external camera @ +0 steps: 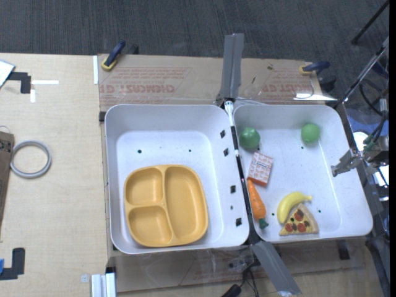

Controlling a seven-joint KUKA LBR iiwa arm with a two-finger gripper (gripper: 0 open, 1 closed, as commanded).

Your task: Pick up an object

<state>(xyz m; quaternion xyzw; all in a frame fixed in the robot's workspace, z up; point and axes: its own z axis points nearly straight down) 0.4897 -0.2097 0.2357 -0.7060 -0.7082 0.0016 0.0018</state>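
The right bin (346,228) holds several small items. Two green round fruits lie near its far wall, one at the left (249,137) and one at the right (310,132). A small red and white box (260,169) lies below the left fruit. An orange carrot (257,203) lies along the bin's left wall. A yellow banana (292,204) curves just above a pizza slice (299,221) near the front wall. In the left bin (117,135), a yellow divided plate (166,204) sits flat at the front.
Both bins rest on cardboard (161,82) held by blue clamps (113,54) (315,67). A grey tape roll (30,158) lies on the bench at the far left. A metal bracket (346,164) sits at the right bin's right rim.
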